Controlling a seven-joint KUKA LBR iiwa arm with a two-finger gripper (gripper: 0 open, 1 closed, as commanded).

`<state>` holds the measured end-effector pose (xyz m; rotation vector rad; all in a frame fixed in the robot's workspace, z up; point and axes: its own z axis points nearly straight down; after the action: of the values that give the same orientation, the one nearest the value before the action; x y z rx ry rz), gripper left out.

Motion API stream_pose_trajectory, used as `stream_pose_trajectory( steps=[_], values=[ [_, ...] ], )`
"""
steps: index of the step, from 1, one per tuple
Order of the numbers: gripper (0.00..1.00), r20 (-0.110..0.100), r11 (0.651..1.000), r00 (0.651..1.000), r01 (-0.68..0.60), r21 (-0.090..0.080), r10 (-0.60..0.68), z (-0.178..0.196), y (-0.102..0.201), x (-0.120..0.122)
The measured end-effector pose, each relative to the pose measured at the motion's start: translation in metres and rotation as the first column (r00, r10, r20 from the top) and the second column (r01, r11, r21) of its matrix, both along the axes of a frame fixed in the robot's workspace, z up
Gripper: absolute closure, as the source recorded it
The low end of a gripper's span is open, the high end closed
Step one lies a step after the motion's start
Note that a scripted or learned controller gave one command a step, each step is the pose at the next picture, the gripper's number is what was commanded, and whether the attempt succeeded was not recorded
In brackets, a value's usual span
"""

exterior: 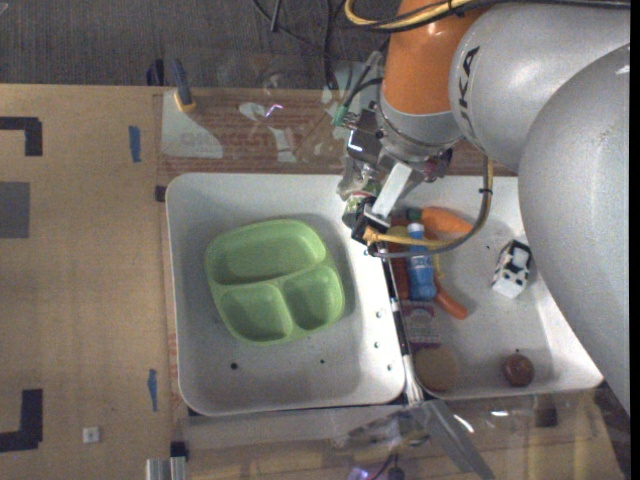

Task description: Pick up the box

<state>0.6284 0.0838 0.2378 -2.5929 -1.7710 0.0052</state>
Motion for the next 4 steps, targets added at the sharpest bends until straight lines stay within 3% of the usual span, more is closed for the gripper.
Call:
stream_pose_trajectory(
  steps=[1,2,3,4],
  values=[
    [1.00,0.005,0.965,0.965,0.261,0.000,-0.261,0.071,-0.026,0.013],
    [1.00,-0.001,0.934,0.934,0.358,-0.001,-0.358,-0.006,0.005,-0.115],
    [1.00,0.002,0.963,0.963,0.269,0.001,-0.269,0.011,0.005,-0.069],
    [1.00,0.003,0.933,0.933,0.359,0.000,-0.359,0.068,-0.064,0.003]
  ],
)
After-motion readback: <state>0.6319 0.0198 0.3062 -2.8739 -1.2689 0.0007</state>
